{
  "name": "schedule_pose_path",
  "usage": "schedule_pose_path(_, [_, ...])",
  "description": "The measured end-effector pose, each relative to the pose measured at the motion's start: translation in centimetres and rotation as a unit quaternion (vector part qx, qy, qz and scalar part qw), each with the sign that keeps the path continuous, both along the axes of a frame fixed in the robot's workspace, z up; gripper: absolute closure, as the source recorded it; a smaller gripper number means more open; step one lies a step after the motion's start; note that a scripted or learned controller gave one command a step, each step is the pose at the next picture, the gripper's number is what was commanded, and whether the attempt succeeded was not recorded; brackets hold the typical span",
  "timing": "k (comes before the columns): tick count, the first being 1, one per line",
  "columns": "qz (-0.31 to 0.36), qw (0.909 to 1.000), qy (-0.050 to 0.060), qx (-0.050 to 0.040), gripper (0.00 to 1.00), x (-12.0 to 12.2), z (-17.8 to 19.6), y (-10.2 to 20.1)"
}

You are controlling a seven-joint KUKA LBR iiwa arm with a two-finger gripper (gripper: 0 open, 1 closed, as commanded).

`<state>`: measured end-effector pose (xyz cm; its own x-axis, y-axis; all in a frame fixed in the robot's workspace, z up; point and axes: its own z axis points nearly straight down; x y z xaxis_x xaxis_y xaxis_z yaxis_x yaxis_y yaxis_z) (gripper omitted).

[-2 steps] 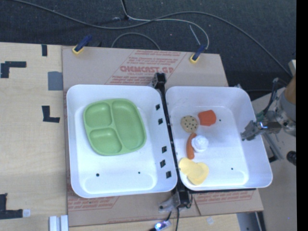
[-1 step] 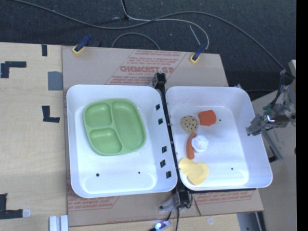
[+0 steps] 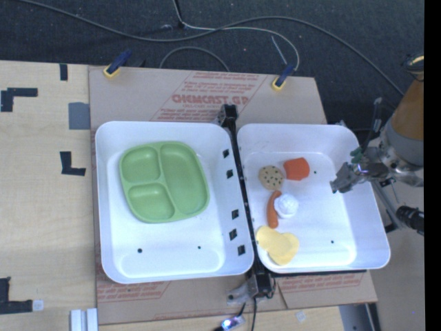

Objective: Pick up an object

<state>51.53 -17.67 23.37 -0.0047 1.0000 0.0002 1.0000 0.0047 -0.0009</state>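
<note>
Cookie (image 3: pixel 271 177) in right bin (image 3: pixel 358 254) — gripper (image 3: pixel 342 183) near rim, apart.

The gripper (image 3: pixel 342 183) hangs over the right bin's (image 3: pixel 344 254) right edge, apart from the cookie (image 3: pixel 271 177), orange block (image 3: pixel 297 168) and yellow piece (image 3: pixel 278 245), while a green divided plate (image 3: pixel 164 181) lies in the left bin (image 3: pixel 117 254).

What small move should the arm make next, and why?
Probably shift the claw left over the orange-red block. The claw sits at the right white bin's right edge, apart from every item, and that block lies nearest, with bare floor around it.
</note>
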Motion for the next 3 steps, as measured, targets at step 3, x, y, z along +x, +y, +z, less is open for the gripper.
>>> schedule_pose_path(3, [0.001,1.0000,0.001,0.0004,1.00,3.7,-1.2,16.1])
